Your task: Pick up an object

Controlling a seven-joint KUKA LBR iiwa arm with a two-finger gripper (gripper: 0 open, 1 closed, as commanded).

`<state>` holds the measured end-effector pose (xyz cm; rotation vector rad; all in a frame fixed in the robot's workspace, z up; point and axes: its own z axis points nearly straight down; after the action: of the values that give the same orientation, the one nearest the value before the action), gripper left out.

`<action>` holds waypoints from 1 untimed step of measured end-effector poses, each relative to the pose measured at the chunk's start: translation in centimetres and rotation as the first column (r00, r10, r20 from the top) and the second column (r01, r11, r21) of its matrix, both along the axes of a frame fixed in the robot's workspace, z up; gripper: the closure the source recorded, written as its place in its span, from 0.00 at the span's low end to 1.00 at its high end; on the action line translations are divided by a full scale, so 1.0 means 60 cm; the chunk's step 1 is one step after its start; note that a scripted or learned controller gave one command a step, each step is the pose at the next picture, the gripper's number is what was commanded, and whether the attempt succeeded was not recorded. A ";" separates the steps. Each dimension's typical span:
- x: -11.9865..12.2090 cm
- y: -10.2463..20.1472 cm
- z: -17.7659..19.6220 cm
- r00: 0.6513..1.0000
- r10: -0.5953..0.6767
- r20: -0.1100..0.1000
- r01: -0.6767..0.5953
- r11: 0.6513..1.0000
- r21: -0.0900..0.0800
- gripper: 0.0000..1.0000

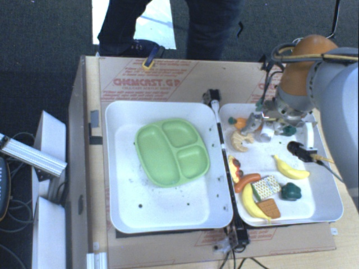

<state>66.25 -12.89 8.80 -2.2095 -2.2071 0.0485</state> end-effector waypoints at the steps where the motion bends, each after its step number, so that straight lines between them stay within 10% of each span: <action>1: 0.004 0.041 0.000 1.000 0.002 0.011 -0.002 1.000 -0.001 0.00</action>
<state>66.47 -10.43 8.78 -2.2138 -2.2154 0.0377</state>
